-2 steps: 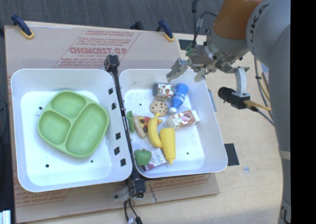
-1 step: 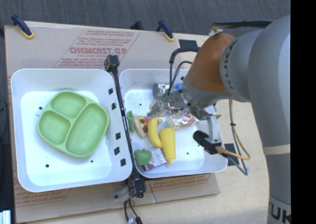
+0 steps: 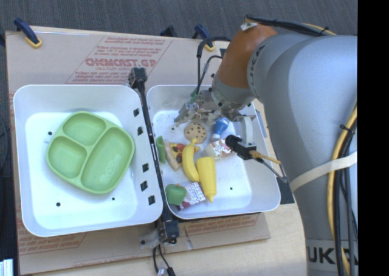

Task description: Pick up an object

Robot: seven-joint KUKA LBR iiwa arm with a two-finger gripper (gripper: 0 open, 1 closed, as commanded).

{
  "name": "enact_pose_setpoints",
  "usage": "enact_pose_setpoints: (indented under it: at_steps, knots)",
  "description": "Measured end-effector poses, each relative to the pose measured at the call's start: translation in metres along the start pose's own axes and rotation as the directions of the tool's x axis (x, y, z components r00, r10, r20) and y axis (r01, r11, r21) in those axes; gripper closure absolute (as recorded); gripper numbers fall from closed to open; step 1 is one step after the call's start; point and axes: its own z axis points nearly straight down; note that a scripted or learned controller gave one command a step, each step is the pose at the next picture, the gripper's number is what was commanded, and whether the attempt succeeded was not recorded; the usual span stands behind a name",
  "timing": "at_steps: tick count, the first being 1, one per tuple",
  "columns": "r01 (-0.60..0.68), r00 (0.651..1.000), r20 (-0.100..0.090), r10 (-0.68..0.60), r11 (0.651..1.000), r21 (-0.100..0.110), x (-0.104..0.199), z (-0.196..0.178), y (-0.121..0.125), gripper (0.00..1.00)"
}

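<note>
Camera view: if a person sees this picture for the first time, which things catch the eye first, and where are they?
The big grey arm with its orange band fills the right side and bends down over the right bin. That bin holds a crowded heap of toy food, among it a banana, a cookie and a yellow piece. In the left bin lies a single light green divided plate.

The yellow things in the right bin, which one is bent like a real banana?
The banana, the thinner one on the left of the pair. It curves along its length, while the fatter yellow piece beside it is straight and blocky.
</note>
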Motion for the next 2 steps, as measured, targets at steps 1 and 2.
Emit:
enact_pose_setpoints:
  at_steps: [1, 2]
  knots:
    - [0.004, 1.0, 0.0, -0.004, 1.0, -0.002, 0.001, -0.011, 0.001, 1.0]
    - [0.003, 1.0, 0.001, -0.003, 1.0, -0.011, 0.044, -0.099, -0.055, 1.0]
